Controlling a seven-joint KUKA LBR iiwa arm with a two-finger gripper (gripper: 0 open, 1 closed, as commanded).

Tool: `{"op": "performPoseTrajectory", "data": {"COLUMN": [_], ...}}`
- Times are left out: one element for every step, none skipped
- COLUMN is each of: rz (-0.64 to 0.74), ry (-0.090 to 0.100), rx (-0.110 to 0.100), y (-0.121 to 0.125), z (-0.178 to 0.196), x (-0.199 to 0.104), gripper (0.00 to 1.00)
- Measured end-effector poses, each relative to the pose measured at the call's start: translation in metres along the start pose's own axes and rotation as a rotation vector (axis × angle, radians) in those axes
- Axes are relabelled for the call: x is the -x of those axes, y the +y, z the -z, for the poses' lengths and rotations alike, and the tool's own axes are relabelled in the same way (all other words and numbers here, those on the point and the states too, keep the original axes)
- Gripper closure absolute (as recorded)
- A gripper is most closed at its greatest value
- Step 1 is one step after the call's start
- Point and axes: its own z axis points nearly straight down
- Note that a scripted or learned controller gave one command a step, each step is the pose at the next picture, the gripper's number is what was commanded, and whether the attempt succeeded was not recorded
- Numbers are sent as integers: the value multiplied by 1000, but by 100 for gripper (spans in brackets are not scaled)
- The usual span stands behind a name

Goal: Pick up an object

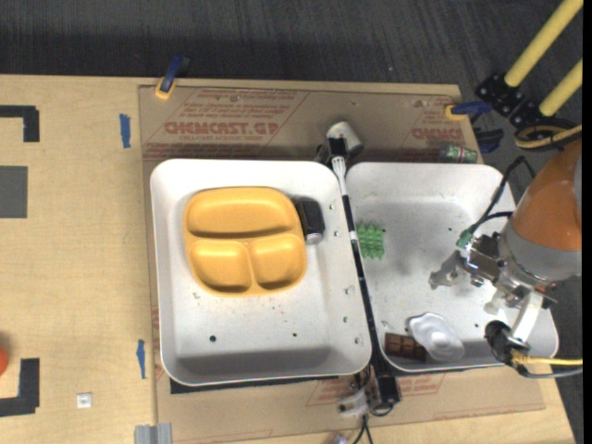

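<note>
Gripper low over the right bin, nothing between its fingers.

The metal fingers seem a little apart, and I see no object between them, so the gripper is open and holds nothing. The nearest object is the clear crumpled piece, maybe plastic (its exact form is hard to tell), which lies toward the near wall of the bin, just beside a small brown block. From the fingertips it lies toward the front and a little to the left. The green ridged object is further left, near the divider. The yellow tray fills the left bin.
</note>
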Motion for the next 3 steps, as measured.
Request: {"op": "performPoseTrajectory", "data": {"rz": [10, -91, 98], "ry": [0, 21, 16], "rx": [0, -15, -29], "y": [44, 80, 113], "z": [7, -27, -57], "x": [24, 40, 5], "gripper": [0, 0, 0]}}
